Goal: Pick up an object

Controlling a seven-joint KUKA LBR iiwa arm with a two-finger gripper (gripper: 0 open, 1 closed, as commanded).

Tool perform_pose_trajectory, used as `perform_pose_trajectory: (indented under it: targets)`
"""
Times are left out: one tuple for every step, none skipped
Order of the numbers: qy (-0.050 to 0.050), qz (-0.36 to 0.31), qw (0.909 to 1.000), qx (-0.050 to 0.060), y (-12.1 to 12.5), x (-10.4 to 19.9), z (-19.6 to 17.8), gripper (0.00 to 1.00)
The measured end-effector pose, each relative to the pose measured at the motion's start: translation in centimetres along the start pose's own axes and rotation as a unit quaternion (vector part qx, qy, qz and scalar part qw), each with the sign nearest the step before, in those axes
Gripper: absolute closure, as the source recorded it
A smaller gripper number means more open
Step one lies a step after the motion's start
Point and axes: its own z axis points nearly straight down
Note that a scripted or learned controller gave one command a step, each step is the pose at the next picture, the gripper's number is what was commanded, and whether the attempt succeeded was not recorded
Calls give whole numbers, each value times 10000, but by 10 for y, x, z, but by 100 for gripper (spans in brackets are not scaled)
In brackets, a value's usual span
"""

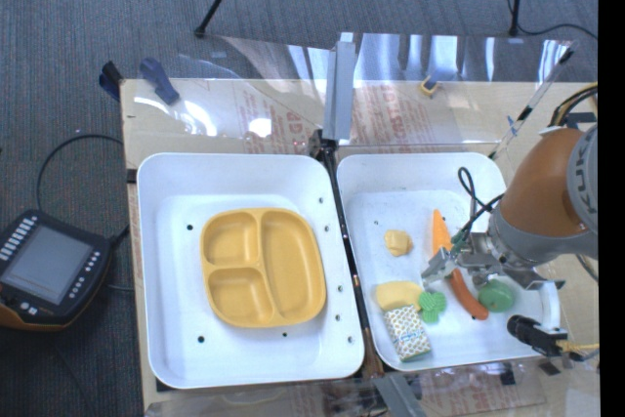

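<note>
Orange band: wraps the arm [552, 186] at the right of the frame, a broad copper-coloured collar above the grey wrist.
Arm pose: it enters from the right edge at mid-height and leans down and leftward over the right bin [391, 173], the wrist lower than the band and turned toward the bin's middle.
Gripper [444, 261]: sits low over the right bin's floor, its metal parts pointing left; how far apart they stand I cannot tell, the tips being too small and cluttered to read.
Cable: a dark loop rises from the wrist toward the bin's upper right.
Carrot [439, 231]: orange, lying upright in the frame just above and left of the gripper, very near it; touching or not, I cannot tell.
Red sausage shape [467, 296]: slanted, just below the gripper.
Green round piece [495, 296]: right of the red shape, under the wrist.
Small green piece [433, 305]: lower left of the gripper.
Yellow lump [397, 242]: left of the carrot, apart from it.
Larger yellow piece [397, 294]: lower centre of the right bin, beside the small green piece.
Patterned packet [408, 333]: near the bin's bottom rim.
Left bin [166, 210]: bears a yellow divided plate [262, 266] at its centre.
</note>
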Motion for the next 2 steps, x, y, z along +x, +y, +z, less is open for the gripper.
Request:
perform_pose_trajectory:
  targets:
    - [13, 28, 10000, 7, 0, 0, -9, 100]
    - [4, 691, 9976, -41, 39, 41, -92, 100]
